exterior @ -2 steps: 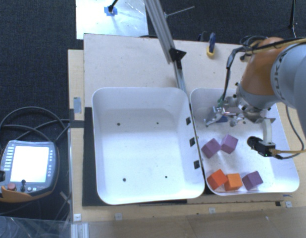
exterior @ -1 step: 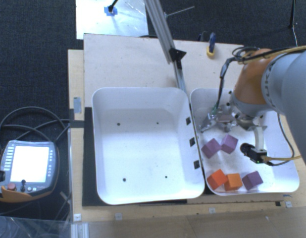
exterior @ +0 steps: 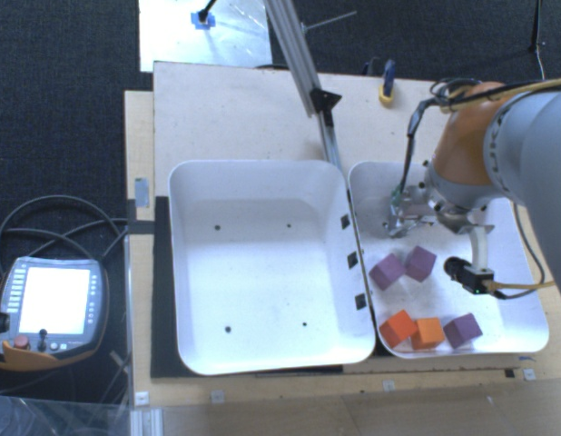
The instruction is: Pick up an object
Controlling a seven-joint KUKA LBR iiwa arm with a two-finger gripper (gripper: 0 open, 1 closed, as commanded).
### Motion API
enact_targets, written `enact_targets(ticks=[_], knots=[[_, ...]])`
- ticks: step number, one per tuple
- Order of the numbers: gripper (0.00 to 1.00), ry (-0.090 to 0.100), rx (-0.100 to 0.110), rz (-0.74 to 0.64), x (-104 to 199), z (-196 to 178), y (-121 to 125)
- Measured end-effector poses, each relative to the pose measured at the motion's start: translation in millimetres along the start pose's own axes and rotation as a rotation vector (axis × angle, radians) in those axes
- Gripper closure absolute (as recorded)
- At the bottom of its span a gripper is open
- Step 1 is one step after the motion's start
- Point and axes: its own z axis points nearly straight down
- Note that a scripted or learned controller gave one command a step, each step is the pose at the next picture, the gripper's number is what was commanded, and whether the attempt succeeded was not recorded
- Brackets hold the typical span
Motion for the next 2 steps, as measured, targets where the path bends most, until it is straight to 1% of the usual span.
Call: enact_targets(ticks=[1, 2], knots=[[1.0, -0.001, -0.005, 0.0, -4.4, -61.9, 8.7], [1.0, -0.001, -0.003, 0.0, -6.3, -106.6, 14.4]])
